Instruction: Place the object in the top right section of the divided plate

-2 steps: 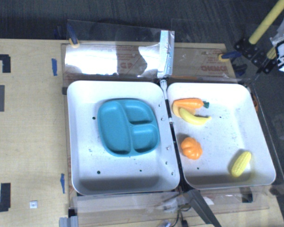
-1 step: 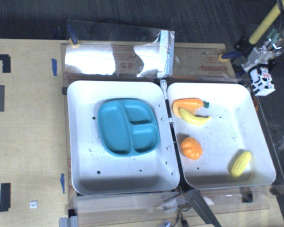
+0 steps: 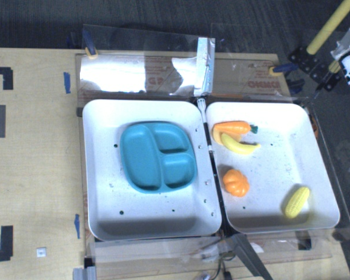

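The task does not say which object is meant, and four candidates lie in the right bin [image 3: 280,156]. None of them is on the plate. An orange carrot [image 3: 232,128] sits near the bin's upper left corner with its green end pointing right. A yellow banana [image 3: 239,145] lies just below it, touching or nearly touching. A small orange pumpkin [image 3: 235,182] sits further down on the same side, close to the wall shared with the other bin. A yellow ear of corn [image 3: 296,201] lies well apart from these, toward the lower right corner.

The blue divided plate [image 3: 141,156] rests in the middle of the left bin [image 3: 105,214], with one large compartment on its left and two smaller ones stacked on its right. The top right section [image 3: 170,137], which is the target, holds nothing, and the other two compartments look just as bare. The two bins stand side by side on the pale counter [image 3: 35,156], their inner walls meeting between the plate and the toys.

By my judgement the task is at its very start: nothing is lifted, nothing is carried and nothing is delivered. Every step is left to do: choosing and grasping one toy, carrying it over the shared wall, and setting it in the small upper compartment, not the one below or the big one beside it. The carrot and banana lie so close that picking one cleanly may be awkward, while the pumpkin and the corn each have free space around them. I cannot tell whether the jaws are open or closed.
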